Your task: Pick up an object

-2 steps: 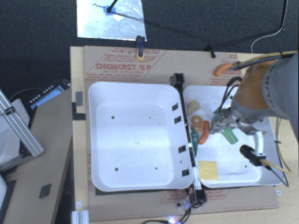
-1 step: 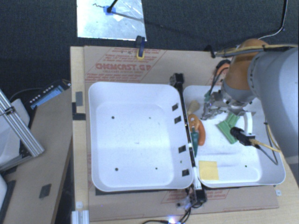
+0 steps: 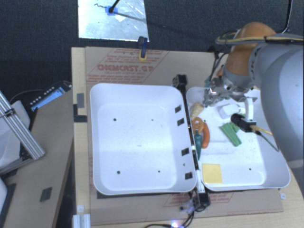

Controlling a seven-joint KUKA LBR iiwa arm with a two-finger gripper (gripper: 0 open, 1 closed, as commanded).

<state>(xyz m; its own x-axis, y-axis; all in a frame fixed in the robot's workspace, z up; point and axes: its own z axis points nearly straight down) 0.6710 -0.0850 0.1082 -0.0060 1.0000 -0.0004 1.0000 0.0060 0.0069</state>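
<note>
Arm (image 3: 280, 80): reaches in from the right, wrist bent down over the right bin (image 3: 278, 177), orange band (image 3: 251, 34) on top.
Pincer (image 3: 212, 98): low at the far left corner of the right bin; wide or narrow, I cannot tell.
Cream piece (image 3: 196, 110): just beside the pincer, at the bin's left wall.
Orange piece (image 3: 200, 127): nearer, along the same wall.
Green block (image 3: 232, 133): middle of the bin.
Yellow square (image 3: 212, 173): flat, near the front edge.

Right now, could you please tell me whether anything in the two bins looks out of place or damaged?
Nothing looks spilled or broken. The only oddity is that the orange item and the teal item beside it lie crowded against the right bin's left wall, seemingly overlapping.
</note>
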